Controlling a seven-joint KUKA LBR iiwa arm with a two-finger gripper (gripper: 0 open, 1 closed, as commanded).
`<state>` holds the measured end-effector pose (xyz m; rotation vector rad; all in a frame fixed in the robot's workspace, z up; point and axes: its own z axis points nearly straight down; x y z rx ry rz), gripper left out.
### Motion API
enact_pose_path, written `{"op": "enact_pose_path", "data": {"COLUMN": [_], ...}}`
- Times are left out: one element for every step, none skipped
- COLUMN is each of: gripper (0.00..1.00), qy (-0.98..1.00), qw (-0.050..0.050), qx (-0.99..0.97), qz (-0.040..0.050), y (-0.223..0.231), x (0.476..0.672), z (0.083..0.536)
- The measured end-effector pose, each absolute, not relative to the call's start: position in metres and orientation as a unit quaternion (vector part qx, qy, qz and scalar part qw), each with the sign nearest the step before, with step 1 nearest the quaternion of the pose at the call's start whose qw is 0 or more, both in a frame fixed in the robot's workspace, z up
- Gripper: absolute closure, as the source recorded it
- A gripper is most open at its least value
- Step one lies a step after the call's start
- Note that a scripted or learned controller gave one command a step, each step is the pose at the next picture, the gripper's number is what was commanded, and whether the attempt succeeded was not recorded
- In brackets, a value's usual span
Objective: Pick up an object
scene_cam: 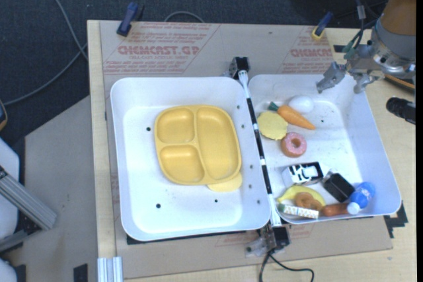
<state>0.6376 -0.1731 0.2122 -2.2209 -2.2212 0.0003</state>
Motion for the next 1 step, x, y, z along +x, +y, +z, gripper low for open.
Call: {"op": "enact_pose_path", "data": {"gripper": [0.00], "qy": [-0.707], "qw": [0.000], "qx": [-0.707], "qz": [0.0001], "y": [-0.1025], "x": [0.5843], "z": [0.0844]}}
